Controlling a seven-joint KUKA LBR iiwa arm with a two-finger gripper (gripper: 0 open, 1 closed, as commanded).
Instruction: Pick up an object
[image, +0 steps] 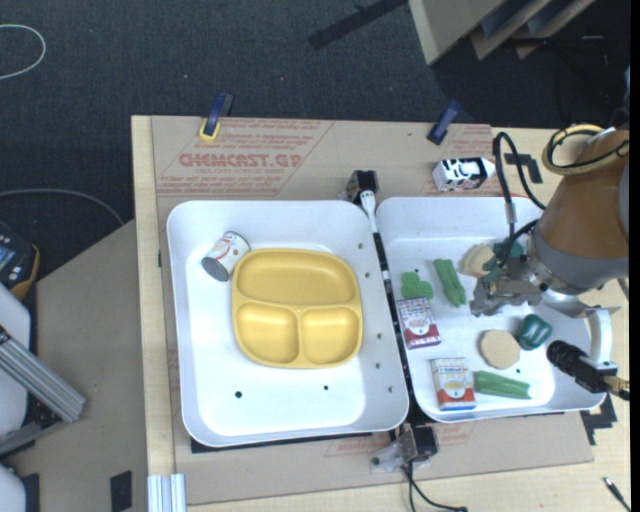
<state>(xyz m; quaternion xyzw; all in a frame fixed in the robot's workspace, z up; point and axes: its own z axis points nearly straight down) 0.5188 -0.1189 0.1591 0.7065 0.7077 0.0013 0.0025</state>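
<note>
In the right bin (400, 215), the tool (497, 293) hangs low among the scattered pieces, close above a tan round disc (499, 348) and near a green cup (533, 330); whether it is spread or pressed together I cannot tell. This looks like the reaching step, nothing visibly pinched. Next it likely must settle squarely over one piece, then close and lift.

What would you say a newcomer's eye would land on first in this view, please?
Probably the yellow divided plate, which sits large in the left bin with a small tipped cup at its upper-left corner. Next comes the grey arm's gripper, low over the right bin among scattered green pieces and small cartons.
</note>
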